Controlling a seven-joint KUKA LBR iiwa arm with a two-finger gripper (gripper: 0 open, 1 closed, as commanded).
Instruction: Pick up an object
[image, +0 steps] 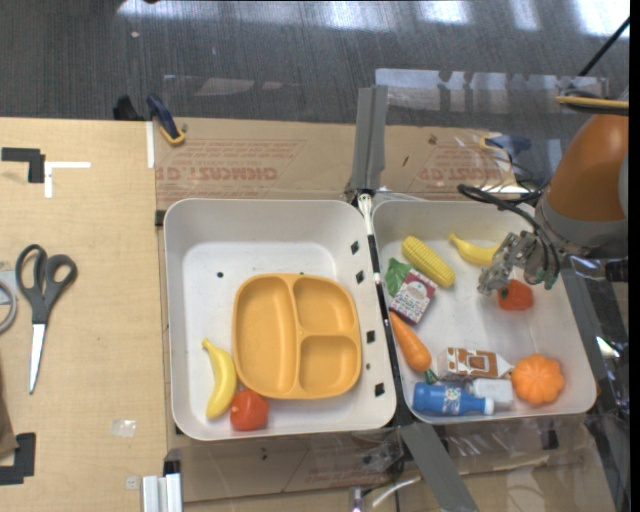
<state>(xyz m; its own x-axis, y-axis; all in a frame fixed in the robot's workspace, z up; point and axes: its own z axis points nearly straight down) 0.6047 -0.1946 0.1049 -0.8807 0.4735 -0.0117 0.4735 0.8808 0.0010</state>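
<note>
Hovering over a round red tomato (517, 296), the claw (510, 268) is positioned; finger state cannot be told.

Bright, even light; soft shadows; sharp.

Scissors (40, 300) with grey handles lie on the wooden bench (80, 400) at far left, blades pointing toward the near edge. A blue-handled clamp (165, 120) sits at the bench's far edge, beside brown cardboard (255, 165) printed with red lettering. A grey post (368, 140) stands upright behind the junction of the two bins.
</note>
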